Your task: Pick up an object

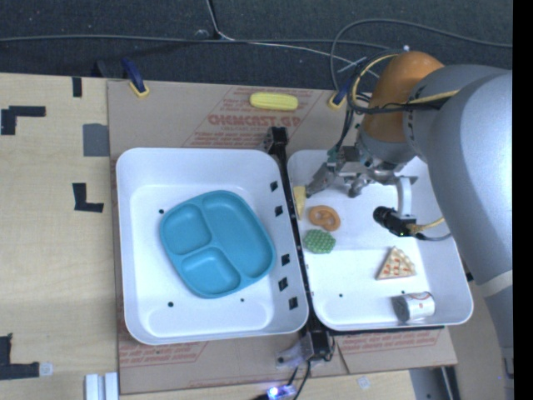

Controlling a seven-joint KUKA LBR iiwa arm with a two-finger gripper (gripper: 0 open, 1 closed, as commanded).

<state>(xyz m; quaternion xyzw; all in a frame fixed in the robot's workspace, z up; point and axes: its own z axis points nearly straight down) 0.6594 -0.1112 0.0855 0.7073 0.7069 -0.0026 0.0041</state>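
My gripper [358, 198] hangs over the back of the right bin [441, 248], open, its two fingers spread wide with only bare bin floor between them. An orange pretzel-shaped piece [324, 217] lies just below the left fingertip, not touching it. A green round piece [318, 241] sits right in front of the pretzel. A pizza-slice toy [396, 264] lies toward the bin's front right, and a grey and white cylinder [414, 306] rests near the front rim. A small yellow piece [299, 200] leans against the bin's left wall.
The left bin [137, 223] holds a blue divided plate [216, 242]. A yellow banana-like object [273, 101] lies on the cardboard behind the bins. Cables loop above the wrist at the back right. The arm's grey body covers the right bin's far right side.
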